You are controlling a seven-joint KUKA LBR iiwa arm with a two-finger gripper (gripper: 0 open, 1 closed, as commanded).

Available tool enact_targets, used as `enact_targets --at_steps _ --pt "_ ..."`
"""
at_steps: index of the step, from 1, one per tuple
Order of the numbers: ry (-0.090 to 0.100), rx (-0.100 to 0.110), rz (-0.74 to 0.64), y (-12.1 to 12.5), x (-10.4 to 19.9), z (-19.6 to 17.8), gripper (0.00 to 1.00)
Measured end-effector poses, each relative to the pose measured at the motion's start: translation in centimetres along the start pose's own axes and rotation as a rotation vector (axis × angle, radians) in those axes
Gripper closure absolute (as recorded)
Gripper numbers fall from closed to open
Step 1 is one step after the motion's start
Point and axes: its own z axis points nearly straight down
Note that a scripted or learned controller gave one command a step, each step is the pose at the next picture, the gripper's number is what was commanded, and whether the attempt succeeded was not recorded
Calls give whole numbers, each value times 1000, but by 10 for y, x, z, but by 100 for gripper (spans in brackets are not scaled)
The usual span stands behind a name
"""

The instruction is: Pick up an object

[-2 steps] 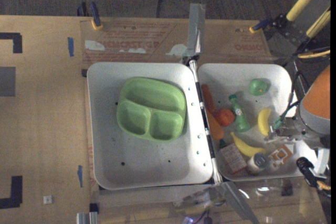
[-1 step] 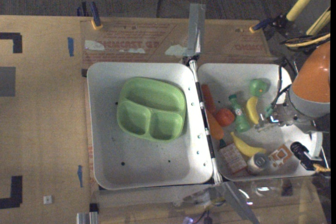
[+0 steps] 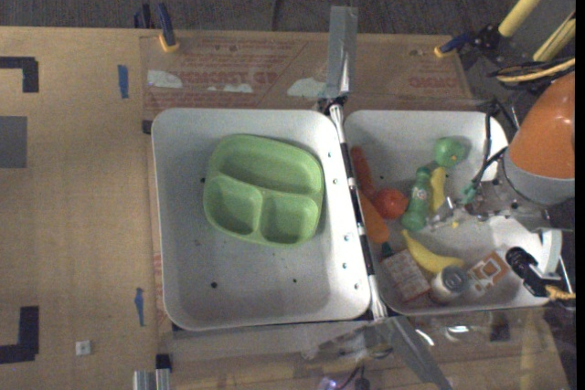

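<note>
I am looking first at the near edge of the right bin (image 3: 402, 125), where a small can (image 3: 449, 284) is lying beside a flat carton (image 3: 489, 272) and a pinkish packet (image 3: 406, 277); these are looking light and rigid, though the can's round wall is probably going to slip between flat pads. Just behind them a yellow banana (image 3: 430, 256) is lying curved across the floor, likely hollow plastic, light and stiff, best taken across its middle. Further in, the gripper (image 3: 460, 211) is hanging low over the bin, close beside a green bottle (image 3: 420, 196) and a second yellow piece (image 3: 439, 187), but I am not seeing enough to say how it is set. A red tomato (image 3: 393, 203) and an orange carrot (image 3: 363, 173) are lying against the dividing wall. In the left bin (image 3: 174, 224) a green divided plate (image 3: 265, 189) is sitting alone, well apart from the arm.
</note>
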Motion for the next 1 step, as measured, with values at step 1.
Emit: enact_targets --at_steps 1 --pt "-3 -6 -81 97 -20 13 0"
